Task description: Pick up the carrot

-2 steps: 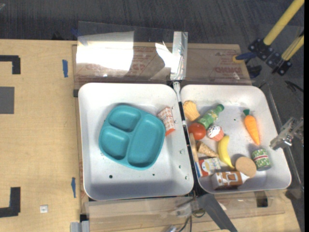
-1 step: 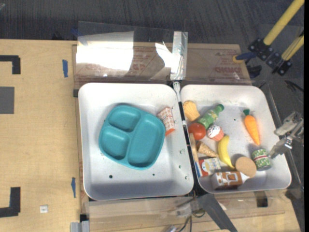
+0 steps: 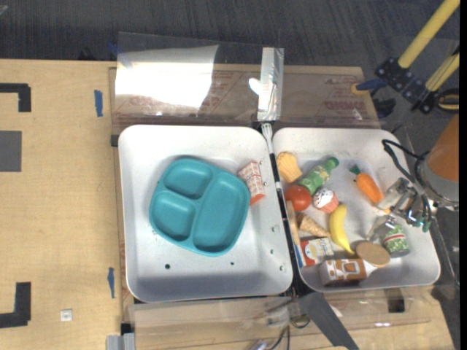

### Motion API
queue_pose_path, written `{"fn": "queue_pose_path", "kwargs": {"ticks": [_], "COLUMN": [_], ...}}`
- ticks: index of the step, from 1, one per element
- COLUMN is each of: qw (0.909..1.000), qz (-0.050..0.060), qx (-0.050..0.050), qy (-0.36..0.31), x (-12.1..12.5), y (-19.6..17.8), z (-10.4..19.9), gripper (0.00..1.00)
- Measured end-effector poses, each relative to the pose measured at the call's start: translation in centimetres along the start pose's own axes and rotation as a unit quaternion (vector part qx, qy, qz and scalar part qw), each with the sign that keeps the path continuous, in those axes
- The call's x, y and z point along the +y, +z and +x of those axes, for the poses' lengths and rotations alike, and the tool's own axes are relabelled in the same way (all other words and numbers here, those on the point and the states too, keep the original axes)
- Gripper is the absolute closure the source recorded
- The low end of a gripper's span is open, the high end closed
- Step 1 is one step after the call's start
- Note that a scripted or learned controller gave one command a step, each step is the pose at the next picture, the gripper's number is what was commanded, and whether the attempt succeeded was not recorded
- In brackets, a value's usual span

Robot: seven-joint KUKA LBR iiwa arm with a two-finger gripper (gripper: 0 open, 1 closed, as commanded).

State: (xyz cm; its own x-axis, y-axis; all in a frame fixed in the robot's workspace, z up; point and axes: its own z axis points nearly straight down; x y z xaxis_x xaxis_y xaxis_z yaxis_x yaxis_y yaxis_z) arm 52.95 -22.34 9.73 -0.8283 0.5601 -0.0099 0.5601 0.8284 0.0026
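A: Where does the carrot [image 3: 368, 187] lie?

B: In the right bin [image 3: 427, 268], upper right part, tilted, green top toward the upper left. The gripper [image 3: 403, 199] sits just beside it on the right; whether its fingers are wide or narrow cannot be told from the tangle of metal and wire there.

A: What crowds the carrot?

B: To its left, apart from it, a green bottle [image 3: 319, 174], a tomato [image 3: 298, 196] and a corn cob [image 3: 288, 166]. Below lie a banana [image 3: 339, 227], a round tan disc [image 3: 373, 253], a green-labelled can [image 3: 395, 240] and a brown carton [image 3: 344, 270]. Bare white floor surrounds the carrot on its left and upper sides.

A: And the left bin [image 3: 139, 217]?

B: It holds a teal divided plate [image 3: 198, 205] and a small red-and-white packet [image 3: 252, 180] near the shared wall.

A: The setting?

B: Both bins rest on a wooden bench [image 3: 51, 195]; dark carpet [image 3: 219, 9] lies beyond, with yellow bars [image 3: 434, 24] at upper right. The carrot lies near the bin's upper right rim.
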Motion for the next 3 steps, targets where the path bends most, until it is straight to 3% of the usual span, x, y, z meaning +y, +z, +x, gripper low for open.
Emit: {"fn": "queue_pose_path", "kwargs": {"ticks": [1,2,3], "qw": [0.9999,0.9981,0.9993], "qz": [-0.002,0.000,0.000], "qx": [-0.001,0.000,-0.001], "qy": [-0.017,0.061,0.038], "x": [5.7,6.7,5.9], "y": [0.9,0.8,-4.5], "z": [-1.2,1.3,-5.2], "gripper": [0.00,0.00,0.00]}}
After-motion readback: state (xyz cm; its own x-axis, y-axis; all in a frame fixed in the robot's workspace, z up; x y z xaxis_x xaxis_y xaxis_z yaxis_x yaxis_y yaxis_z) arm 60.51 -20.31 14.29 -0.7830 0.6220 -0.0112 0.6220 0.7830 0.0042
